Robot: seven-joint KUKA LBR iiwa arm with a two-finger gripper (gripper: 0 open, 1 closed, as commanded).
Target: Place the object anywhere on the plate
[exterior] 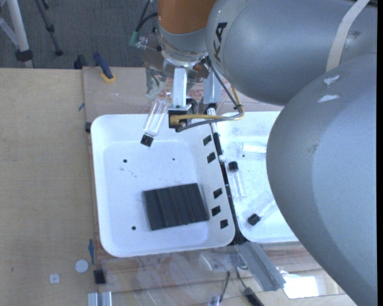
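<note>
Clear tube point(152, 121) with a black cap hangs from the gripper's point(179, 104) pinch at twelve o'clock — the dark plate point(175, 205) below waits, not reached yet.

We see a white bin point(105, 179) holding a dark grey ribbed plate point(175, 205); the arm point(281, 54) is grey with an orange band point(182, 15) — the bench point(39, 179) pale tan.
</note>
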